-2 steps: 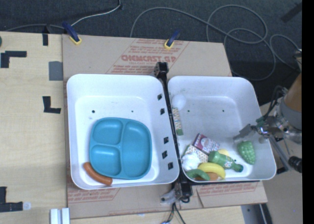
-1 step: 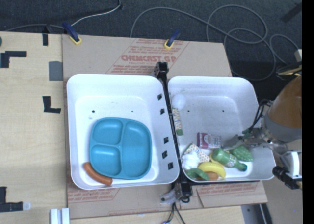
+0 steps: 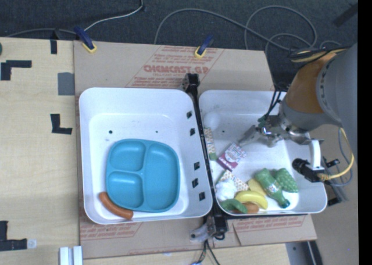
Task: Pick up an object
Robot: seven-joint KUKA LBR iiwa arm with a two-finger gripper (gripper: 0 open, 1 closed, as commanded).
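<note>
My gripper (image 3: 260, 132) hangs low in the right bin (image 3: 244, 107), near its middle, at the end of the grey arm with the orange band (image 3: 305, 86). Just down and to the left of it lies a pink and white packet (image 3: 233, 156), apart from the gripper. Along the bin's near side sit a yellow banana (image 3: 251, 196), a green knobbly toy (image 3: 274, 182), a white crumpled item (image 3: 226, 186) and a small green piece (image 3: 235, 205). Nothing shows in the gripper's hold.
The left bin (image 3: 116, 107) holds a blue divided plate (image 3: 142, 175) and an orange sausage (image 3: 115, 206) at its near left corner. A thin printed card (image 3: 208, 142) leans on the right bin's left wall. Cables run behind the bins.
</note>
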